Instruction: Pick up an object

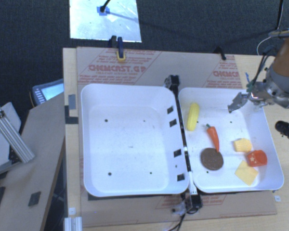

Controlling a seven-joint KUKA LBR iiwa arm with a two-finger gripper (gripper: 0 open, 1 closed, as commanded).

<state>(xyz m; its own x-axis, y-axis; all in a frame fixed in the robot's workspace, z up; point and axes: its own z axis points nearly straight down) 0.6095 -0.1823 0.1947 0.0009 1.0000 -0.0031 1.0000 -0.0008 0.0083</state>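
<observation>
The right bin (272, 143) holds several toy foods. A yellow corn cob (193, 116) lies near its left wall. An orange carrot (213, 137) lies beside it, above a round brown patty (212, 159). A small yellow block (243, 145), a red piece (256, 158) and a yellow cheese wedge (246, 172) sit at the front right. My gripper (235, 104) hangs over the back right of this bin, above and to the right of the carrot, touching none of the foods.
The left bin (86, 129) stands beside the right one, with a black hinge strip (179, 138) between them. A shiny metal sheet (105, 12) lies beyond the bench. A grey side table (33, 143) is at the left.
</observation>
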